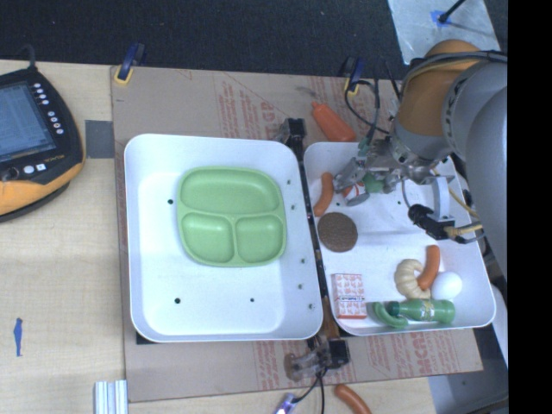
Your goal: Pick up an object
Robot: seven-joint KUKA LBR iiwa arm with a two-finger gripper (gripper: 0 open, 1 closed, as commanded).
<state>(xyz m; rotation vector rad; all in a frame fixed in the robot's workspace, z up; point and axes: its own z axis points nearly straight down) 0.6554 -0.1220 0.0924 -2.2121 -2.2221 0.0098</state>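
We hover our gripper (pixel 358 179) low in the right white bin's (pixel 483 313) upper left corner, just beside the slim orange sausage-shaped toy (pixel 323 194), likely our target. Whether the fingers are released or clenched, we cannot tell.

Divided plate (pixel 231 215) in left bin (pixel 147 309); cookie (pixel 337 231) in right bin (pixel 379 224).

- Two white bins are sitting side by side on the table: the left bin (pixel 147 231) and the right bin (pixel 384 222).
- One green divided plate (pixel 231 216) is lying in the left bin.
- In the right bin, these are lying:
  - two sausages (pixel 323 193) (pixel 429 267)
  - one brown round disc (pixel 337 231)
  - one white egg (pixel 446 285)
  - one green bottle (pixel 414 312)
  - one red-printed packet (pixel 348 295)
  - one tan pastry (pixel 410 277)
- One orange-and-black control pendant (pixel 30 145) is resting on the table.
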